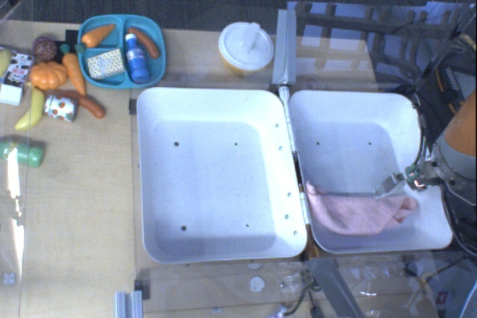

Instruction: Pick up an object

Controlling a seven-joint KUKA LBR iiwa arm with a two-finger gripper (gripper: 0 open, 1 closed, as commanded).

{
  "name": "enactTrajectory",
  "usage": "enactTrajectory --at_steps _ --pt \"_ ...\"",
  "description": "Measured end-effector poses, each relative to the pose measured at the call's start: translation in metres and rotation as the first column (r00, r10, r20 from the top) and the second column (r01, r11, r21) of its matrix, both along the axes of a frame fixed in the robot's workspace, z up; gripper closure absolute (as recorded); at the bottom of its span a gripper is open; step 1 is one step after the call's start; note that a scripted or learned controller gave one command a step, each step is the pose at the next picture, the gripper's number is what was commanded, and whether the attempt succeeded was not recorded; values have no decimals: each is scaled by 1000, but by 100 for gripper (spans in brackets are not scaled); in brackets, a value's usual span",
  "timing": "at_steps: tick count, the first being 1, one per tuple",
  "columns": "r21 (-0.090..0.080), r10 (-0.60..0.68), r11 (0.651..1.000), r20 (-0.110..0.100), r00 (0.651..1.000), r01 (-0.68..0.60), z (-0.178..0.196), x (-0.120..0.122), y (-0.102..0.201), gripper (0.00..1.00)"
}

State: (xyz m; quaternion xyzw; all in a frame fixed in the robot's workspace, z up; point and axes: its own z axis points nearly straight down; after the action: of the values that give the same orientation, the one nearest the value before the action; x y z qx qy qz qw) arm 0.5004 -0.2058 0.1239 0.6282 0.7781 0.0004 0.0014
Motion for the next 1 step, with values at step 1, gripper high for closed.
enactTrajectory --at_steps 1 --pt "-5 119 993 13 993 -119 -32 -8 -1 0"
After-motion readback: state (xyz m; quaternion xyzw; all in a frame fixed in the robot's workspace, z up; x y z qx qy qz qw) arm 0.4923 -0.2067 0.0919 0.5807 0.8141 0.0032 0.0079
